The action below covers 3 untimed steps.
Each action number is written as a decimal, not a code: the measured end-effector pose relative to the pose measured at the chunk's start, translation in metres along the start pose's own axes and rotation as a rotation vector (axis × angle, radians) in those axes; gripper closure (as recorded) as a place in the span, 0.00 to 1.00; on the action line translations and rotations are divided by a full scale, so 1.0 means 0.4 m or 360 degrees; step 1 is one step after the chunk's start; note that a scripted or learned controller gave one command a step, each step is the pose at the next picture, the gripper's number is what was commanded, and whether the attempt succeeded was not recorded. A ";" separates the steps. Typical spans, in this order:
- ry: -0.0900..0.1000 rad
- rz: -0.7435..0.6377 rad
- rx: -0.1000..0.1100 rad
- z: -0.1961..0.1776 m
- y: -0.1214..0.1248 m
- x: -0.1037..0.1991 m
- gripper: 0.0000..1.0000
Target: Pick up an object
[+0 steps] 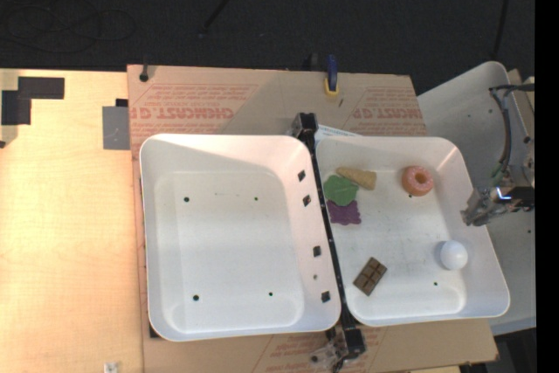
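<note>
The right bin point(472, 297) holds several small objects. A pink donut point(417, 181) lies near its far right, and a tan bread-like piece point(356, 177) lies near its far left. Beside the divider a green leafy piece point(341, 189) rests against a purple piece point(345, 213). A brown chocolate bar point(369, 276) lies toward the near side, and a white ball point(452, 255) sits at the near right. My gripper point(480, 210) hangs over the bin's right rim, a little beyond the ball and right of the donut, touching none of them.
The left bin point(166, 188) stands beside the right one, with a black clipped divider point(316, 223) between them. Both sit on cardboard point(218, 105) on a wooden bench point(61, 223). A white panel and cables are at the right, by the arm.
</note>
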State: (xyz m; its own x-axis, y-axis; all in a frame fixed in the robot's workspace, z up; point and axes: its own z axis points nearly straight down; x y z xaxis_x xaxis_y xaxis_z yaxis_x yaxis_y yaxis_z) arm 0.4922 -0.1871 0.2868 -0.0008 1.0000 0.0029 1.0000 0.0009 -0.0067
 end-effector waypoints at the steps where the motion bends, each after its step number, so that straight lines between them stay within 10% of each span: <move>1: -0.0005 -0.0004 -0.0012 -0.250 -0.043 0.127 1.00; 2: -0.0004 -0.0010 -0.0014 -0.364 -0.042 0.354 1.00; 3: -0.0004 0.0002 0.0007 -0.073 -0.043 0.346 1.00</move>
State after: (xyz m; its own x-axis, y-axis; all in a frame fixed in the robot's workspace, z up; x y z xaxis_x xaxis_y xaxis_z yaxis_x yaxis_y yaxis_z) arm 0.4751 -0.0488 0.3164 0.0006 1.0000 0.0007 0.9999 -0.0006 -0.0114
